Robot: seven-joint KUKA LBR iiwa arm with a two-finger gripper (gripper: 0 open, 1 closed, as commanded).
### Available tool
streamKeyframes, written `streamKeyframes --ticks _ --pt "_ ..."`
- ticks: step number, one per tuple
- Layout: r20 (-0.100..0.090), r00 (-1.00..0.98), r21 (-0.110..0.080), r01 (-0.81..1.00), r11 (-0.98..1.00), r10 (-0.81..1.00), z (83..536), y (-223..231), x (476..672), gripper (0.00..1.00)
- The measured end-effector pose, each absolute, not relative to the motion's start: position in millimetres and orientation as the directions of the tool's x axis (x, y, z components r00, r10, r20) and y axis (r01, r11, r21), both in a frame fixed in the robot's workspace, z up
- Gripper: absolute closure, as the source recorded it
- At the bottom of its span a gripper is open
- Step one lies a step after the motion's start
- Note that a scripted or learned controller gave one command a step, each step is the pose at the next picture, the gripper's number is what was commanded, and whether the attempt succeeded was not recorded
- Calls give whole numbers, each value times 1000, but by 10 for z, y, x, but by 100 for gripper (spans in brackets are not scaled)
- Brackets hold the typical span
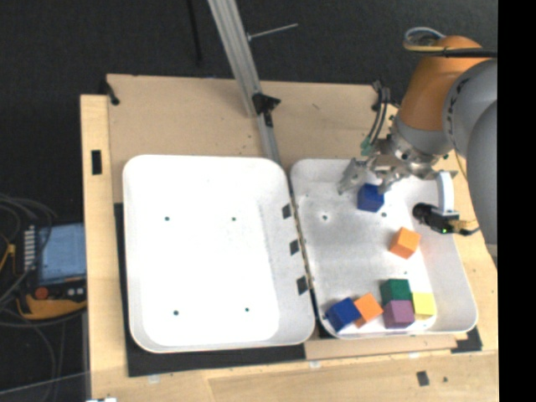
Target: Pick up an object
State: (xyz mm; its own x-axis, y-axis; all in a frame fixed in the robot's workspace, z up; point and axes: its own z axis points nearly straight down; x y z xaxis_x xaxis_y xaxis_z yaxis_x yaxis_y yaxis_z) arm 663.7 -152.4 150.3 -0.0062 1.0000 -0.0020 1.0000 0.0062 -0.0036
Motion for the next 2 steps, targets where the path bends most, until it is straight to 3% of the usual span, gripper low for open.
streamKeyframes --ticks 1,2 --pt "-8 -5 22 1000 5 1000 1273 -1555 6698 0" --pt "-12 -8 27 1000 9 1000 1384 -1564 6712 100"
